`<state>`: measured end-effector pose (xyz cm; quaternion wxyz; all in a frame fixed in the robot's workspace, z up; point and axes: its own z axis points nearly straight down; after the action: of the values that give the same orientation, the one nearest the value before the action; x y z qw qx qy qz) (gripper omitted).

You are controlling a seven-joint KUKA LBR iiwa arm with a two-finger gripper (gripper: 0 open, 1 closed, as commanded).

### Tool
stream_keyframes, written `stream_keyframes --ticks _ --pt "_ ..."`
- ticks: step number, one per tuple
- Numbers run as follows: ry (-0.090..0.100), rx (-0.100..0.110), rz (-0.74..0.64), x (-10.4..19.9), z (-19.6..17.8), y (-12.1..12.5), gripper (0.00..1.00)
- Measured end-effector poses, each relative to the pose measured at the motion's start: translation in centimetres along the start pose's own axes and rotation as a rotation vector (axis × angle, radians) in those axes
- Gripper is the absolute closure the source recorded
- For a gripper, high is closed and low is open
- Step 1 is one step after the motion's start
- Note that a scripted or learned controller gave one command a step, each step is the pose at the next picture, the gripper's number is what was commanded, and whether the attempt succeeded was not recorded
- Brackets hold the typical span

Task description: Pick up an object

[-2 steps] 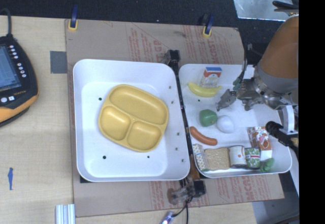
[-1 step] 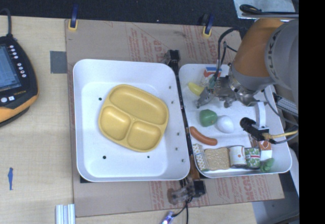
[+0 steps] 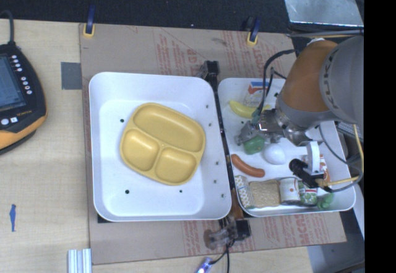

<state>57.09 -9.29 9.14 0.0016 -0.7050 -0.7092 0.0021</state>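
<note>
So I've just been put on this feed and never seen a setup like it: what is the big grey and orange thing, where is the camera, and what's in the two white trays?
The camera looks down at a slant on a bench. The grey and orange thing is a robot arm; its gripper is low in the right bin, over a green object. Whether it holds anything is unclear. Also there: a yellow banana-like toy, a white egg shape, a toy sausage and a beige sponge-like block. The left bin holds a yellow divided tray.
</note>
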Motion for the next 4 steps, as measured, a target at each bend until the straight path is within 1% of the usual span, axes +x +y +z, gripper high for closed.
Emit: stream_keyframes --ticks 1,2,3,4 --pt "-0.001 -0.002 -0.001 -0.4 -0.1 1.0 0.00" --pt "0.001 -0.002 0.003 -0.8 -0.1 4.4 0.00" --pt "0.000 0.000 0.000 -0.7 0.0 0.4 0.00" --pt "0.000 -0.002 0.000 -0.4 -0.1 2.3 0.00"
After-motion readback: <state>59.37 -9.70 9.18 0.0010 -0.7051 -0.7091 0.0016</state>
